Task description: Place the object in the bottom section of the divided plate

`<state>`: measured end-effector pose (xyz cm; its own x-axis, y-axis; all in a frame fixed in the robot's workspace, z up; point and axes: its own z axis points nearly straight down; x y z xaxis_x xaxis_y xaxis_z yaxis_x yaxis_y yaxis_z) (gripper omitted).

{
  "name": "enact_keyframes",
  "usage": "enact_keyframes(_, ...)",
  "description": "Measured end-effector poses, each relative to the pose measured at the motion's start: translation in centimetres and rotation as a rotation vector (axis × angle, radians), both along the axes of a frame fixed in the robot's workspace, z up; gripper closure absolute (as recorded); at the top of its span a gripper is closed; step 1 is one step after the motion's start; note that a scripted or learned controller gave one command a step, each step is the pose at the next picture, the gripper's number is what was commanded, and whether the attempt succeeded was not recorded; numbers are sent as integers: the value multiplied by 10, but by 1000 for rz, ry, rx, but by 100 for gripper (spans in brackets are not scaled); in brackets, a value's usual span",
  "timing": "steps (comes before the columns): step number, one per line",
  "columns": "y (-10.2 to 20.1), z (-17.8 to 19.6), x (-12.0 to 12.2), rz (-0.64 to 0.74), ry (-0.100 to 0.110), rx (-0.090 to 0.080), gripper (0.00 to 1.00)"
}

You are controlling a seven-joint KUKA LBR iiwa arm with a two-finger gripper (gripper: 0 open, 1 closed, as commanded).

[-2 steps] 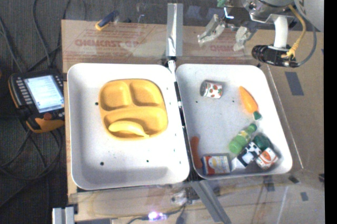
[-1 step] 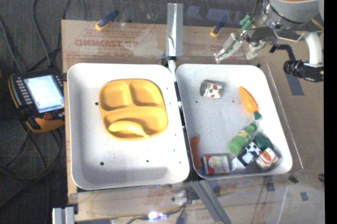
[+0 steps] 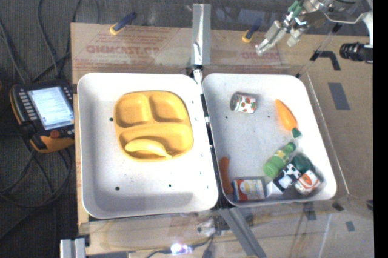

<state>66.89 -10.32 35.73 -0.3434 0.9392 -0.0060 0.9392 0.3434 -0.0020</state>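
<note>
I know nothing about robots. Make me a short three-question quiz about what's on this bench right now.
1. True or false: the banana lies in the bottom section of the yellow divided plate.
2. Which bin holds the carrot: A) left bin, B) right bin?
3. Fill in: the gripper hangs above the ____ bin's far edge.

Key: 1 true; 2 B; 3 right.
</note>
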Motion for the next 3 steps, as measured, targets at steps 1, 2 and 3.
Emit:
enact_keyframes(1, -31, 19, 0, 57, 0, -1, 0)
enact_keyframes(2, -69, 55, 0, 251, 0, -2, 0)
enact_keyframes(3, -123, 58, 0, 391, 2, -2, 0)
